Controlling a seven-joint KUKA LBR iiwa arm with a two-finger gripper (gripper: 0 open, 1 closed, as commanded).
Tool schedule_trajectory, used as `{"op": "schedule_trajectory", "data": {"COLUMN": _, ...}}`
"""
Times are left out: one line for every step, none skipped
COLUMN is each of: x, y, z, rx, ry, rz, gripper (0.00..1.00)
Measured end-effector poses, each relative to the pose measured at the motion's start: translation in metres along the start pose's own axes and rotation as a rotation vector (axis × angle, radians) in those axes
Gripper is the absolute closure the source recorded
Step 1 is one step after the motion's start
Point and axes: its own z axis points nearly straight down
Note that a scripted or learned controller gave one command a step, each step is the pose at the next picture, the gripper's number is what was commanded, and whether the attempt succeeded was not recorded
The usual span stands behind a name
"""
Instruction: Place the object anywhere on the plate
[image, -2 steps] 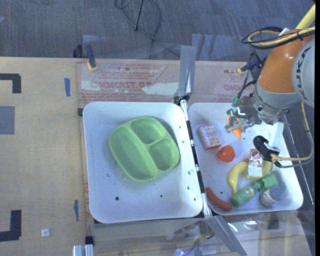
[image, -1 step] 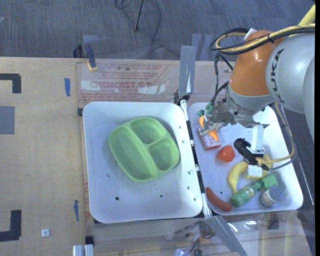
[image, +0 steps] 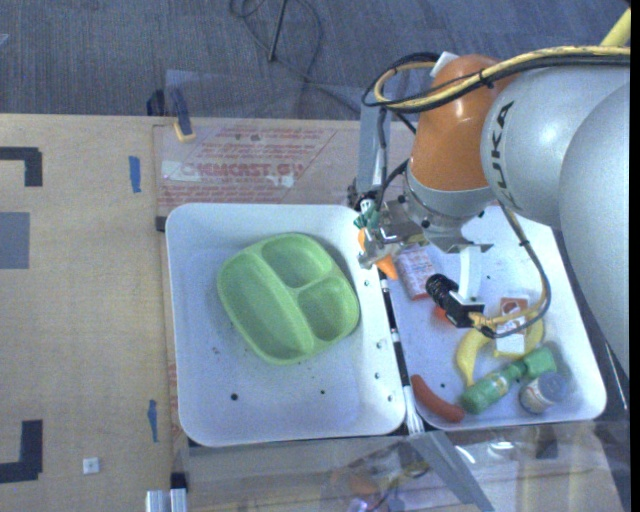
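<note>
A: On the left we have the green three-compartment plastic plate (image: 288, 296) in the left white bin (image: 200, 400).

B: Right of it, our gripper (image: 378, 240) hangs over the divider; we cannot tell its grip.

A: Candidates fill the right white bin (image: 585, 395): the yellow banana (image: 470, 355), soft, bruisable, best pinched mid-length.

Two bins sit side by side on the table (image: 80, 330). The plate (image: 288, 296) lies in the left bin (image: 200, 400), toward its middle. The right bin (image: 580, 390) holds a packet (image: 414, 270) at its far left, a banana (image: 468, 355) nearer, a bottle (image: 506, 380) and a jar (image: 540, 393) at the near right, and a sausage (image: 436, 399) at the near left. The arm (image: 520, 130) reaches over the right bin's far side
</note>
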Motion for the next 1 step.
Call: {"op": "schedule_trajectory", "data": {"x": -0.0003, "y": 0.0000, "z": -0.0002, "rx": 0.000, "ry": 0.000, "rz": 0.000, "gripper": 0.00}}
